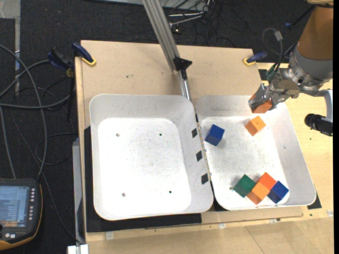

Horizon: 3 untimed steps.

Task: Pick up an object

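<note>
My gripper (261, 103) hangs over the far edge of the right bin (296, 157), shut on a small orange block (261, 108) that shows between its fingers, lifted off the bin floor. On the floor below lie a blue cube (214, 134) near the bin's left wall and a second orange cube (255, 125) just beneath the gripper. At the near end a green cube (244, 186), another orange cube (263, 187) and another blue cube (278, 191) sit bunched together.
The left bin (106, 142) sits beside the right one, their rims meeting at the middle. A slanted metal pole (161, 25) runs from the top down to the bins' junction. Clamps mark the board's far corners; cables and a pendant lie left.
</note>
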{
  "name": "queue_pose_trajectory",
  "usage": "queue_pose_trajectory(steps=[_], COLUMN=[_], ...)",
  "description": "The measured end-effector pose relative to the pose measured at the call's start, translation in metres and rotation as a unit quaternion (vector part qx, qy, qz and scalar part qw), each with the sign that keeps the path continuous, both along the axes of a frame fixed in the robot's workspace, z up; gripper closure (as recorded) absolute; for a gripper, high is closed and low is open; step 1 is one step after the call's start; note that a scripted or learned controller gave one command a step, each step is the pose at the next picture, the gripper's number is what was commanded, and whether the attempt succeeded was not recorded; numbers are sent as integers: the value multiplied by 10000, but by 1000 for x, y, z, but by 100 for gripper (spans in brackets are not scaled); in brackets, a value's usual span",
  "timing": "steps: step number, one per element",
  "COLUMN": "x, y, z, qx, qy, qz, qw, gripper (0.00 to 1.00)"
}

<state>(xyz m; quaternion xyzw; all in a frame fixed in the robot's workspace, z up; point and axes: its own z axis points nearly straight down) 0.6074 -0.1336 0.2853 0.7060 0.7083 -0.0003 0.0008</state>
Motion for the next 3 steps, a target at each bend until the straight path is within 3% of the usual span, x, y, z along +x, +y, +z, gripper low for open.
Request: queue_pose_trajectory(steps=[3], x=[43], y=[161], z=[-27], qx=[10], qy=[0], qz=[21], qw=[10000], gripper=[100])
